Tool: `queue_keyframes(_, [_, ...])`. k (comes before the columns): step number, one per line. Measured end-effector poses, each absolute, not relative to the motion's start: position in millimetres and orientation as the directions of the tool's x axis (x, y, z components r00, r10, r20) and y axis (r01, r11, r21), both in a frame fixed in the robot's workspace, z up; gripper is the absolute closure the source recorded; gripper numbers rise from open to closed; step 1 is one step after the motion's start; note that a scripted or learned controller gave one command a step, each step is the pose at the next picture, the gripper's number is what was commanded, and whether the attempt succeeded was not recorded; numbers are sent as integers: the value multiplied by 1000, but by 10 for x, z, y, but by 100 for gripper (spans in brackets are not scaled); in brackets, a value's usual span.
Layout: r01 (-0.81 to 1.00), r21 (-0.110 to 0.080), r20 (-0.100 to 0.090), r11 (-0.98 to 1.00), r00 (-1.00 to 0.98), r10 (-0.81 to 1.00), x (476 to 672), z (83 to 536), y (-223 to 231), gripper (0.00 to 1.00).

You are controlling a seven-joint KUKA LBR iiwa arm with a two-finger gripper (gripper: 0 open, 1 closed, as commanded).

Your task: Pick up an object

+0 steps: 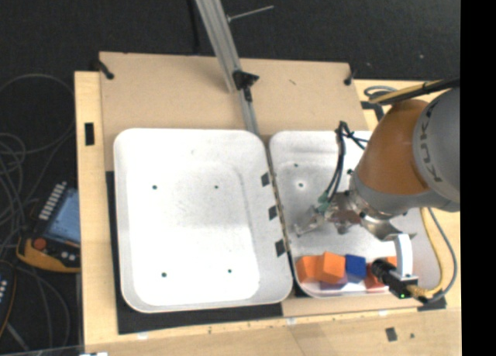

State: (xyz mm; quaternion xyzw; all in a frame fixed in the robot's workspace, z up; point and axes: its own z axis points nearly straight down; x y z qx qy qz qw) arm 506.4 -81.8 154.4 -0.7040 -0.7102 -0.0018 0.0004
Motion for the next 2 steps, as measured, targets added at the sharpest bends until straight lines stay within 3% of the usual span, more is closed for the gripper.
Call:
queue_keyframes(1, [1000,4,2,8,-8,1000,4849,1988,-230,0])
queue_keyframes(2, [1000,1,0,4,-4,1000,5032,1963,-153,0])
